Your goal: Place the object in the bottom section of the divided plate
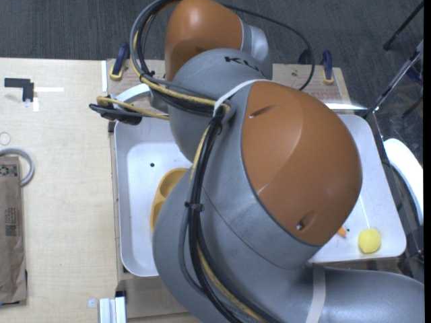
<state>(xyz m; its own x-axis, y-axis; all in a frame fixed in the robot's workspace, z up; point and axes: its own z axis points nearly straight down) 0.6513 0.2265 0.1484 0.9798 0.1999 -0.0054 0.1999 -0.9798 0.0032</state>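
The arm's grey and orange body (269, 180) covers most of the view and hides the gripper. In the left white bin (131, 200), a slice of the yellow-orange divided plate (165, 190) shows past the arm's edge; its sections are mostly hidden. A small yellow ball-like object (369, 241) lies in the right white bin (387, 180) near its front right corner, with a tiny orange piece (343, 232) just to its left.
A wooden bench top (54, 147) stretches to the left with a brown paper bag (12, 227) at its left edge and a small black bracket (19, 86) near the back. Blue clamps (120, 58) hold the board behind the bins. Black cables (145, 39) loop around the arm.
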